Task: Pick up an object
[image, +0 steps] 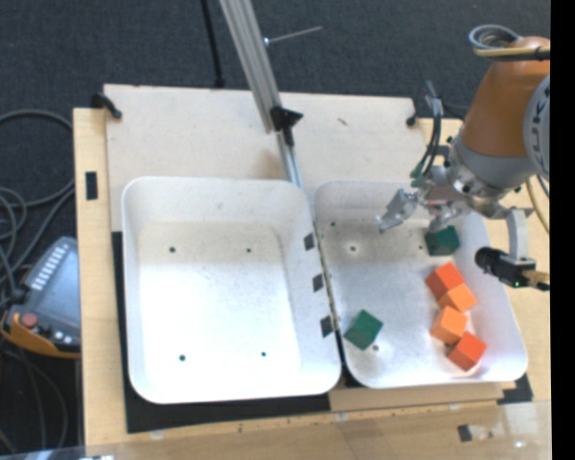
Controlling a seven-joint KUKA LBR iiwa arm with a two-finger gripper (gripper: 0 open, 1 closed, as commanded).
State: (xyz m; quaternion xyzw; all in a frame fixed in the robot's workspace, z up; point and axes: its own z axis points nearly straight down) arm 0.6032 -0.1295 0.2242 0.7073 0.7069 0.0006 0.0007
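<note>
1. Down on the table [201, 127], a pale wooden board carries two shallow white bins side by side, with a slanted metal pole [254, 51] rising from between them at the far edge.
2. The left bin [139, 209] shows bare white floor with a few dark dots.
3. The right bin [364, 209] has all the blocks, and the arm [503, 113] leans in over its far right corner, orange band up top, grey wrist below.
4. The gripper [412, 209] hangs over the upper middle of the right bin, one grey tip poking out toward the left; whether the fingers are spread or closed, I cannot tell from here, and nothing can be made out between them.
5. Right beside it, just to its right and slightly nearer, a dark green block [442, 241] sits on the bin floor, partly under the wrist.
6. Below that, four orange blocks [453, 312] run in a loose chain down the bin's right side, touching one another.
7. A second green block [363, 330] sits alone near the bin's near left corner, well apart from the gripper.
</note>
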